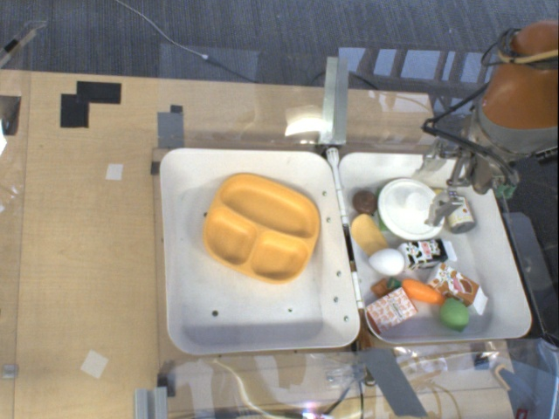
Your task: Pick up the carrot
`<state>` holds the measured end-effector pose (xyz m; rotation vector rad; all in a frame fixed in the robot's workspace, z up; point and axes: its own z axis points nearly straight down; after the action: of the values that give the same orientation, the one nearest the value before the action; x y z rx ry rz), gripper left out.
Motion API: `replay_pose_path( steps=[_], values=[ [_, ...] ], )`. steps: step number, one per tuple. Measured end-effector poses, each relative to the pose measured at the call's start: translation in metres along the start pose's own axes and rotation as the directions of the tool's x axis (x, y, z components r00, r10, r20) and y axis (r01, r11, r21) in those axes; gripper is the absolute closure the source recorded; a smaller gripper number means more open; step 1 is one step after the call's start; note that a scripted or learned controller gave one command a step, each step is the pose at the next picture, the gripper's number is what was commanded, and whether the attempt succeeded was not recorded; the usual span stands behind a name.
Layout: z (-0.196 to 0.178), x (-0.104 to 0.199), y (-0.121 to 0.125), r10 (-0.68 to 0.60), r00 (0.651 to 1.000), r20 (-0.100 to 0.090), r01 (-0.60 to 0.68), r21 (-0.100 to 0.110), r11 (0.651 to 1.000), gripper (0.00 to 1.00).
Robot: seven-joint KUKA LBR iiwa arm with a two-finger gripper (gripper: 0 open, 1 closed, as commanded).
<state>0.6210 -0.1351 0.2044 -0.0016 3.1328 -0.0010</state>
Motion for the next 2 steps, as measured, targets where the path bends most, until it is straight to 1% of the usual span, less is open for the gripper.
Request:
replay_pose_path(
  steps=[1, 2],
  values=[
    [0.082, 0.092, 0.035, -0.045, 0.999, -0.001, 0.045, -0.001, 0.999, 0.0],
    [0.091, 0.112, 0.037, -0.059, 0.997, 0.04, 0.058, 0.01, 0.998, 0.0]
  ],
)
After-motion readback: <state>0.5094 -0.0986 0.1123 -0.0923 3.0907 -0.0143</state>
